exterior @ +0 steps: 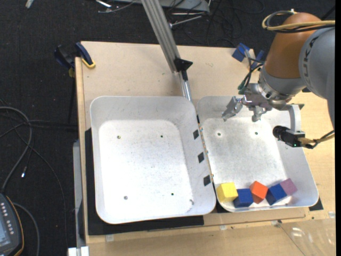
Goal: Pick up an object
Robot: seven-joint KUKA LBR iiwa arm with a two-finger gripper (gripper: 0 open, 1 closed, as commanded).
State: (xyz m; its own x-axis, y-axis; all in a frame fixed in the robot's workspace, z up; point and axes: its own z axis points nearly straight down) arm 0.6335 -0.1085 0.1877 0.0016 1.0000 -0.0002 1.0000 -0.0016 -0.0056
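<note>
Hovering over the far end of the right-hand shallow white plastic bin, the claw has its two fingers spread and nothing between them. All the pickable things lie well below it in this view, huddled along the bin's near wall — a yellow cube, two blue blocks, an orange block and a pale purple block. My judgement: go for the yellow cube at the row's open end — its neighbours touch one another, so fingers would jam. No readable writing or brand anywhere.
</note>
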